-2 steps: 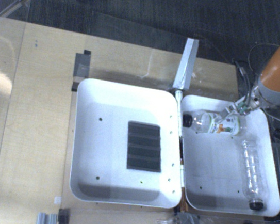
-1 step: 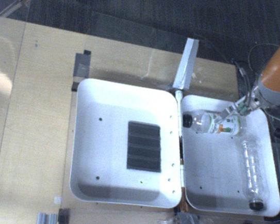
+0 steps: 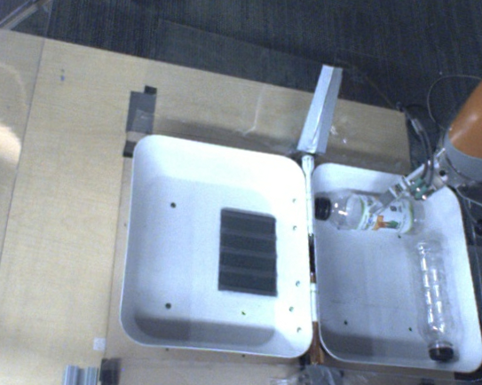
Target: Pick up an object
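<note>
Clear bottle (image 3: 365,214), label unreadable, beside gripper (image 3: 417,188)

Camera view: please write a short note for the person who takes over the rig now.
Gripper: low over the far end of the right bin, at the bottle that lies there; whether it grips cannot be told.
Second bottle: lies along the right bin's right wall.
Left bin: holds a dark ribbed block.
Done: nothing lifted.
Left: grasp an object and raise it.
</note>
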Available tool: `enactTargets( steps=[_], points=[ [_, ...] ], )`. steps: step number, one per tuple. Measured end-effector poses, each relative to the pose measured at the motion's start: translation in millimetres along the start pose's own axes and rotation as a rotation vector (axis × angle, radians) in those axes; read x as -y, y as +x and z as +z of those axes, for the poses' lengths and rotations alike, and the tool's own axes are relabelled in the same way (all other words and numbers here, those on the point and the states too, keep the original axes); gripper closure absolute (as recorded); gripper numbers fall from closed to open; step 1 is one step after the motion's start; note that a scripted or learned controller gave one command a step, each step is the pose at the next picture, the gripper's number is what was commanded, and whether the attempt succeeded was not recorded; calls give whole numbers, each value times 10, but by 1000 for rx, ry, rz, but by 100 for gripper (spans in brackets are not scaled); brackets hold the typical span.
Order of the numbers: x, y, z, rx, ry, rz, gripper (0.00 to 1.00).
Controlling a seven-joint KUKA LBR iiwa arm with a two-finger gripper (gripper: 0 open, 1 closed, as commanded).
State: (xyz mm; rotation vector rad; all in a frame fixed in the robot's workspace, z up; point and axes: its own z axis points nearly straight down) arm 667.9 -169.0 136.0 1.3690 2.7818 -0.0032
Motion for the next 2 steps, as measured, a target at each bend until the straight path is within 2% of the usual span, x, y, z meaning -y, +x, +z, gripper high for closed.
enactTargets(
  steps=[2],
  points=[
    [5, 0, 3, -2, 2, -63, 0]
  ],
)
